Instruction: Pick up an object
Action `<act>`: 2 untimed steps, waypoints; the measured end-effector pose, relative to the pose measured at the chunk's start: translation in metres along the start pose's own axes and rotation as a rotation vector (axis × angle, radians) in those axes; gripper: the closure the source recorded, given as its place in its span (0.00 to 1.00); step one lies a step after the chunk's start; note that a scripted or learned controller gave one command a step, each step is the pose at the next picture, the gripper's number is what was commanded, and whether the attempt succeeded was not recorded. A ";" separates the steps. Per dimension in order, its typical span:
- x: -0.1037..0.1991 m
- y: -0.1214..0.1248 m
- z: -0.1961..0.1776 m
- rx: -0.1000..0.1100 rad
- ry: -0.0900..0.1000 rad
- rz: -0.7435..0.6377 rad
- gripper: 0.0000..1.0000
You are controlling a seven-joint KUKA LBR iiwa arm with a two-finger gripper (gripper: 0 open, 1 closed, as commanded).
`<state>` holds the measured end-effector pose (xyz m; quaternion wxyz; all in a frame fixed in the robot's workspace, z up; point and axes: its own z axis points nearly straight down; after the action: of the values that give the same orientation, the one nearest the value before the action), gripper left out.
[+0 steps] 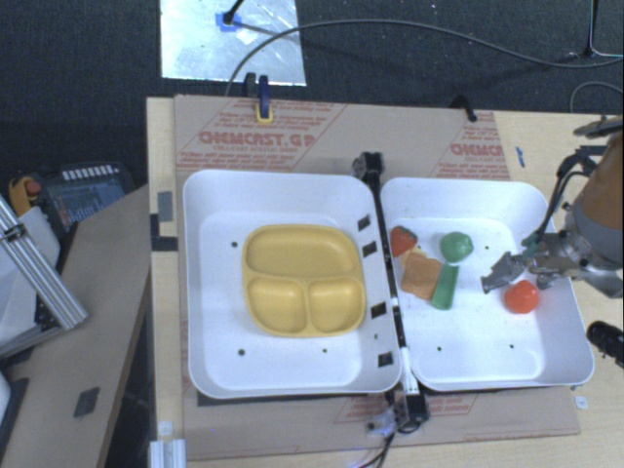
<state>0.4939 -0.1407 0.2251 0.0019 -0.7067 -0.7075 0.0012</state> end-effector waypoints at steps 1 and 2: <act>0.000 0.002 -0.003 -0.006 -0.001 -0.001 0.00; 0.003 -0.007 0.045 -0.003 0.000 0.000 0.00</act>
<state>0.4870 -0.1381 0.1802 0.0007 -0.7067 -0.7075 0.0001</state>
